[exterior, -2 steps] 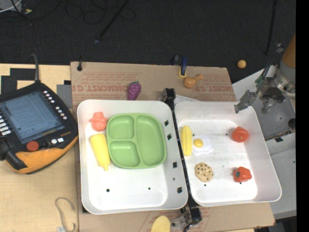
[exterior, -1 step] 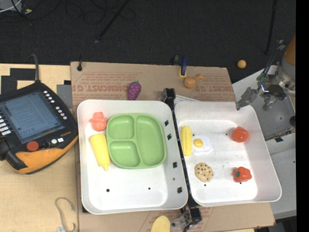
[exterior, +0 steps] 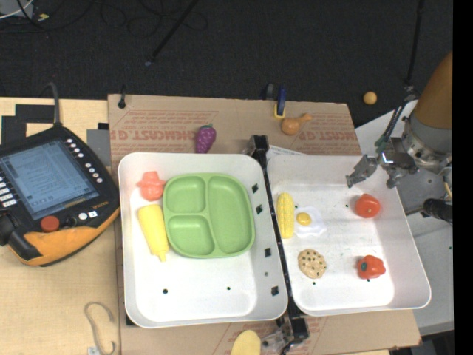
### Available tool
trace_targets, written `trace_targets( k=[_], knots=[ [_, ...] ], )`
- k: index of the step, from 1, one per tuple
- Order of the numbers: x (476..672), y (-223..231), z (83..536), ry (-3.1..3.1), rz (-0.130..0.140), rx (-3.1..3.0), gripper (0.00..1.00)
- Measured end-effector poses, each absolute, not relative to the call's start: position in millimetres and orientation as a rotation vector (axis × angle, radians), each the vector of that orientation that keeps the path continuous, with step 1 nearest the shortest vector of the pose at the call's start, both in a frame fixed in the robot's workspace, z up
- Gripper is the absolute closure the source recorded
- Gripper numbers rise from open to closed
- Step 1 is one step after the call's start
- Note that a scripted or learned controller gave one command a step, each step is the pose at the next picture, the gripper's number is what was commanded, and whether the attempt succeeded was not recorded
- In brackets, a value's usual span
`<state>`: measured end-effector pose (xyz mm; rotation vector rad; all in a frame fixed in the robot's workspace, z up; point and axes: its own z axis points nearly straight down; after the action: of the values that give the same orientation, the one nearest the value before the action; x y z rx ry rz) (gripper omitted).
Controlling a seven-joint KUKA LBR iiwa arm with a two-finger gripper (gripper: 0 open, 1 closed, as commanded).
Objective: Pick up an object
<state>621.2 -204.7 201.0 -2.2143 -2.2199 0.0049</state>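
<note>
The tomato [exterior: 368, 206], a likely thing to pick, lies in the right bin [exterior: 414, 287] near its far right side, just below and apart from the end effector [exterior: 378, 170]. The worktop [exterior: 52, 302] carries both white bins side by side on brown cardboard. The left bin [exterior: 192, 302] holds a green divided plate [exterior: 207, 215], with a yellow piece [exterior: 153, 230] lying along the plate's left edge and a pink piece [exterior: 150, 186] beyond that. A control pendant [exterior: 52, 191] rests on the worktop to the left of the bins. The end effector hangs over the right bin's far right corner with its fingers spread and nothing between them. Also in the right bin are a corn cob [exterior: 284, 214] by the left wall, a fried egg [exterior: 307, 220] beside it, a cookie [exterior: 312, 263] nearer the front, and a red pepper [exterior: 371, 267] at front right.
</note>
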Motion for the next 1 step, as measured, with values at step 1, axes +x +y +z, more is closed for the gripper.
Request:
trace_targets(
  k=[1],
  knots=[
    [611.3,-203.7,144.9,-2.220,0.004,-2.215,0.00]
  ],
)
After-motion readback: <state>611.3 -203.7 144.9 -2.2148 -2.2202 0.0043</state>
